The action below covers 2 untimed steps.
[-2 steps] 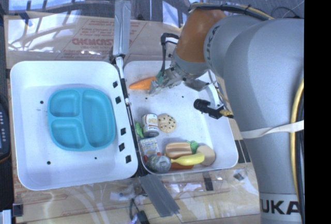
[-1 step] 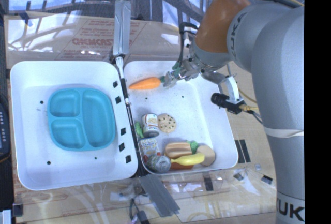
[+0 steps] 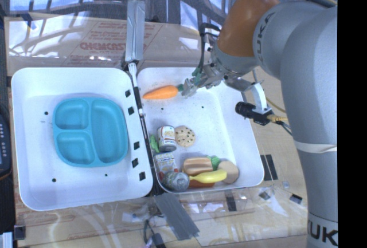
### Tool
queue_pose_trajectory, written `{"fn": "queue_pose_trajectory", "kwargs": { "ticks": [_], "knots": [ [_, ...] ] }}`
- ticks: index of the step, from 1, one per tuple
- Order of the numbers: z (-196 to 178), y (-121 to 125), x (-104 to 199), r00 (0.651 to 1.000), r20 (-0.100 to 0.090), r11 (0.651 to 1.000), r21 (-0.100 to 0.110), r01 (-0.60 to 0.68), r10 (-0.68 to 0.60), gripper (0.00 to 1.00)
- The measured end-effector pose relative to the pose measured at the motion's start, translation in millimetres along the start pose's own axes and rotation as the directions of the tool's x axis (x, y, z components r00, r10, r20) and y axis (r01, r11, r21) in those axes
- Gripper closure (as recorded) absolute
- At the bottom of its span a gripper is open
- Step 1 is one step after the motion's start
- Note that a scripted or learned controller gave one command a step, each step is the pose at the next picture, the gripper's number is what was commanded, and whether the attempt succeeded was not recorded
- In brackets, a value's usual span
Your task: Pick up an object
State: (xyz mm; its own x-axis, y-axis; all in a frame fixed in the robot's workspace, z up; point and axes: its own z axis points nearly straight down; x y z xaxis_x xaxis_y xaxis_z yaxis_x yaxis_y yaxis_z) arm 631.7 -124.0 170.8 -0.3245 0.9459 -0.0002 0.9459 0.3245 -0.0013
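Note:
An orange toy carrot with a green top lies near the far left corner of the right bin. My gripper sits right at the carrot's green end, and its tip seems to touch it. The wrist hides how the gripper meets the carrot. The grey arm with its orange band comes in from the upper right.
Toward the right bin's front lie a small tin can, a cookie, a hot dog, a yellow banana and a silver can. A blue divided plate sits in the left bin.

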Motion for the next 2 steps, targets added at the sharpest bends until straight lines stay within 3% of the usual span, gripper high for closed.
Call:
{"fn": "queue_pose_trajectory", "kwargs": {
  "ticks": [1,2],
  "knots": [
    [0,0,0,1.000,0.000,1.000,0.001,0.000,0.000,0.00],
    [-44,-2,-25,0.998,0.001,0.998,-0.002,-0.058,0.058,0.00]
  ]
}}
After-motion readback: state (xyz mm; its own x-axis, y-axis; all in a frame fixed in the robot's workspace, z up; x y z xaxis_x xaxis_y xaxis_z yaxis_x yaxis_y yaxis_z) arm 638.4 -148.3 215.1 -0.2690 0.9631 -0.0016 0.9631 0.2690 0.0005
